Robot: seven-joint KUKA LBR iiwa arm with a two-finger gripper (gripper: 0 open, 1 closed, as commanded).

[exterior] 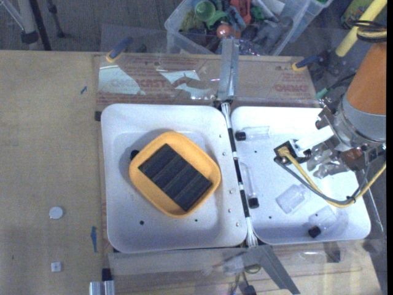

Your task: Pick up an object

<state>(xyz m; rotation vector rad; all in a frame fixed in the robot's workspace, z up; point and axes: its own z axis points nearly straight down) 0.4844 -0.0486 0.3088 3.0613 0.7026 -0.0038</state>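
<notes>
- I am watching the end effector (324, 160) hanging over the right bin (270, 223), toward its right side. I cannot tell whether it is spread or pressed together, and I am seeing nothing gripped in it.
- I am taking the clear piece (291, 197) as the likeliest target. It is lying flat on the right bin's floor near the middle, just below and to the left of the end effector.
- I am judging it to be light, stiff and slick plastic that will skate away if nudged from one side. So I am planning a square, top-down pinch across its narrow width at mid-body.
- I am also noting a vial (256, 131) at the right bin's far left corner, a tube (245, 180) lying along its left wall, and a capped vial (322, 216) by its near edge. All look equally light and slippery, and the tube is too close to the wall for an easy approach.
- I am keeping the dish (175, 174) as a fallback. It is sitting in the left bin (113, 183), beyond the right bin's left wall. It looks broad and rigid, so I am expecting only its rim to offer a hold.
</notes>
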